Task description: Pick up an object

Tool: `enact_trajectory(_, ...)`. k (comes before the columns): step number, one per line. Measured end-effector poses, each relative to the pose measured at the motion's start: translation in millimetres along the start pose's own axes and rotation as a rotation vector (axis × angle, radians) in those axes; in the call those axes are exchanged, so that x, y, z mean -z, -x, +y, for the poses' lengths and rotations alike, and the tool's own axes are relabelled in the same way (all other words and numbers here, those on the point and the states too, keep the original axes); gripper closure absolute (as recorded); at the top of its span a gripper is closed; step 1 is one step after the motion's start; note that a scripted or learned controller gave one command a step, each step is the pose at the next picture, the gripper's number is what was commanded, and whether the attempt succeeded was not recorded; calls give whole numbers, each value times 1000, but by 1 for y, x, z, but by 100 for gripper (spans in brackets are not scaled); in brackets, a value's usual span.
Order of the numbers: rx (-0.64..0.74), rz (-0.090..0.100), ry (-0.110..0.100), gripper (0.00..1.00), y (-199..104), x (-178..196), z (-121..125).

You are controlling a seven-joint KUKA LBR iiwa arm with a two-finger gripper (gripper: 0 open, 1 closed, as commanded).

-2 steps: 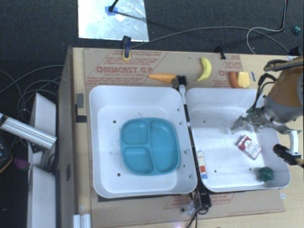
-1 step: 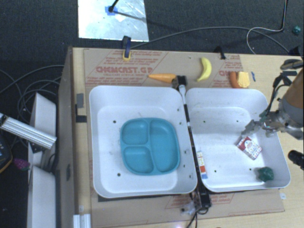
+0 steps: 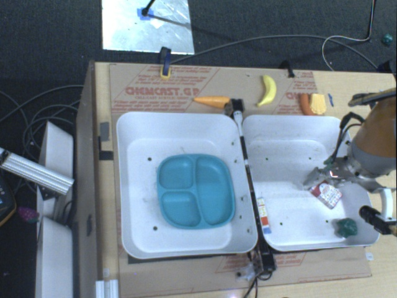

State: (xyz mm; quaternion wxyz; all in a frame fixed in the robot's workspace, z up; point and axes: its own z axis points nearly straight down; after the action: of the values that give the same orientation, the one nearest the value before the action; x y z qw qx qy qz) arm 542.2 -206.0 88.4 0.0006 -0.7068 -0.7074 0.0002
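Note:
In the right bin a small red and white packet lies near the right wall. A dark green lump sits in that bin's front right corner. A small white and orange box lies along the bin's left wall. My gripper reaches in from the right and hangs low just above and behind the packet, very close to it. I cannot tell if it touches the packet. The grey arm with its orange band hides the bin's right edge.
The left bin holds a blue divided plate. Behind the bins on the cardboard lie a carrot, a banana and an orange-yellow item. A black divider strip runs between the bins.

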Motion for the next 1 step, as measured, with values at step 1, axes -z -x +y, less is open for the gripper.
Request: enact_trajectory(1,1,-1,3,100,0,11,1)
